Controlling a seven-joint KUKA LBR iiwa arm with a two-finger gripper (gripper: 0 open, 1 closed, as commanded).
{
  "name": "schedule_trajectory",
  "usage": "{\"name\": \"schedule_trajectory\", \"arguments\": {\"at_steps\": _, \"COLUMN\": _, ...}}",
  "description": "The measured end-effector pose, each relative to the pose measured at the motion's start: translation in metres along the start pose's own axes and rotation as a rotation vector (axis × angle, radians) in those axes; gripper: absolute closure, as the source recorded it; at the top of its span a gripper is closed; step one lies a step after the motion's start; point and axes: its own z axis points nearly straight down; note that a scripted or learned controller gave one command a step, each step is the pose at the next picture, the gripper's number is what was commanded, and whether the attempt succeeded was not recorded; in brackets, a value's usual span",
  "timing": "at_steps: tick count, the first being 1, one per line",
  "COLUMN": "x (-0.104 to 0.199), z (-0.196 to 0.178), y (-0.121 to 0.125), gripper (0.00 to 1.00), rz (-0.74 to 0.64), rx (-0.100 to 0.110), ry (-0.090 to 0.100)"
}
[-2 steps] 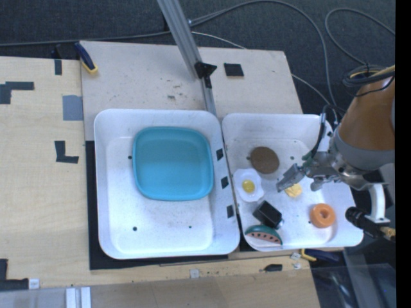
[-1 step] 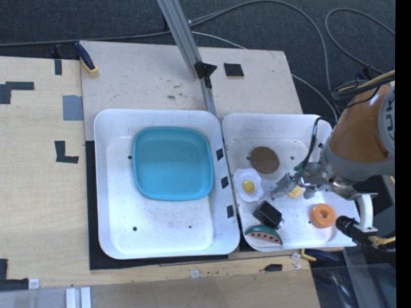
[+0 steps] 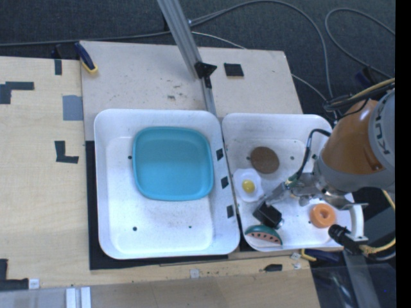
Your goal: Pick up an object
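The right bin [image 3: 282, 124] holds a brown round disc [image 3: 264, 160], a white fried egg with a yellow yolk [image 3: 248, 185], a watermelon slice [image 3: 264, 238] at the front edge, and an orange ring [image 3: 322, 215]. My gripper [image 3: 268, 212] is low in this bin, its black fingers just above the watermelon slice and below the egg. The arm with its orange band [image 3: 352, 147] comes in from the right and covers the bin's right side.
The left bin [image 3: 115, 230] holds a square turquoise plate [image 3: 172, 163]. A slanted metal pole [image 3: 186, 37] crosses the back of the bench to the bins' junction. Cables [image 3: 334, 31] lie on the dark floor at the back right.
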Motion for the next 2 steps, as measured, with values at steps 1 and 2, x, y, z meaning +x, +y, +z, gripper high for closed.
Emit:
{"name": "schedule_trajectory", "arguments": {"at_steps": 1, "x": 0.001, "z": -0.011, "y": 0.001, "gripper": 1.0, "rz": -0.003, "rx": -0.003, "ry": 0.0}}
{"name": "schedule_trajectory", "arguments": {"at_steps": 2, "x": -0.009, "z": -0.065, "y": 0.001, "gripper": 1.0, "rz": 0.0, "rx": -0.001, "ry": -0.001}}
